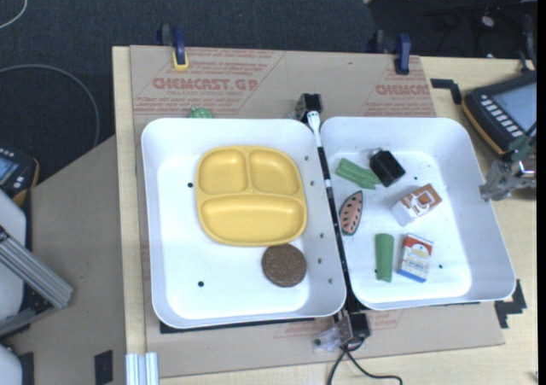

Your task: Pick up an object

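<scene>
The claw (505, 180) hangs at the right bin's (478, 277) outer rim; whether it's spread I can't tell. Yellow tray (251, 195) fills the left bin (171, 285).

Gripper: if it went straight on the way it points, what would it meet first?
The gripper seems to point left over the right bin; the red-and-white carton lies first in that line, though the gripper's height is unclear.

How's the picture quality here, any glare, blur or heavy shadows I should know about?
Camera view: lighting is even and soft, with faint shadows under the yellow divided plate and brown round cookie. The left bin and right bin look bright, slightly washed out. The gripper at the right edge looks blurred, and small package print is too soft to read.
</scene>
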{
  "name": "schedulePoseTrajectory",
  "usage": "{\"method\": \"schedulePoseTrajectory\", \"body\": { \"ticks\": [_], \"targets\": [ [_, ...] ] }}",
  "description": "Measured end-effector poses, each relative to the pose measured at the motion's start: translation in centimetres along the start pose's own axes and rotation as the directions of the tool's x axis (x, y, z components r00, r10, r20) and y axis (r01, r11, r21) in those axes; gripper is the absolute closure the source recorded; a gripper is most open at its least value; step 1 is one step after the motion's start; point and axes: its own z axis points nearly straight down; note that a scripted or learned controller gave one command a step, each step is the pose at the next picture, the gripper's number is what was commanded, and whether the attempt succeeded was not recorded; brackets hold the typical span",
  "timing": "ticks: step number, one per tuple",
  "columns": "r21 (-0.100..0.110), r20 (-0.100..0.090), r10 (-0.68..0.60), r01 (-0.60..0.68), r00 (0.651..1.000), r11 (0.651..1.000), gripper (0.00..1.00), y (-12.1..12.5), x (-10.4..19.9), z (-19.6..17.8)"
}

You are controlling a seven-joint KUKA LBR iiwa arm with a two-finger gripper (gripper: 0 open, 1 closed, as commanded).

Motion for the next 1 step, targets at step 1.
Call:
{"method": "schedulePoseTrajectory", "body": {
  "ticks": [1],
  "targets": [
    [-0.010, 0.009, 0.010, -0.009, 1.000, 1.000, 1.00, 0.01, -5.94, -1.05]
  ]
}}
